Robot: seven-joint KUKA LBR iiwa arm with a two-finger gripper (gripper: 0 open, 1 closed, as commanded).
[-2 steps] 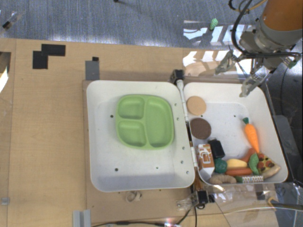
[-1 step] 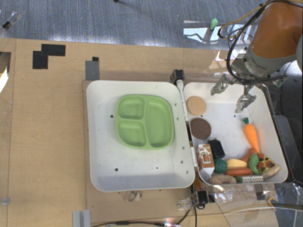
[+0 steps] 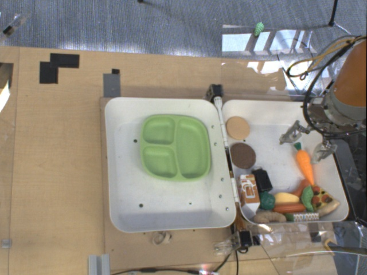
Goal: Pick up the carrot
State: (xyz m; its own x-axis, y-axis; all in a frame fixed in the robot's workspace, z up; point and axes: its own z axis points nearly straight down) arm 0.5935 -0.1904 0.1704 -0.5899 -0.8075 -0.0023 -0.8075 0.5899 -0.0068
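An orange carrot with a small green top lies slanted on the floor of the right bin, near its right wall. My gripper hangs just above the carrot's green end, open, one finger to the upper left of the carrot and the other to its right. Nothing sits between the fingers. The grey arm with its orange band comes in from the right edge.
A heap of toy food fills the right bin's front, with a black block, a small box and two round brown discs at its left. The left bin holds a green divided plate.
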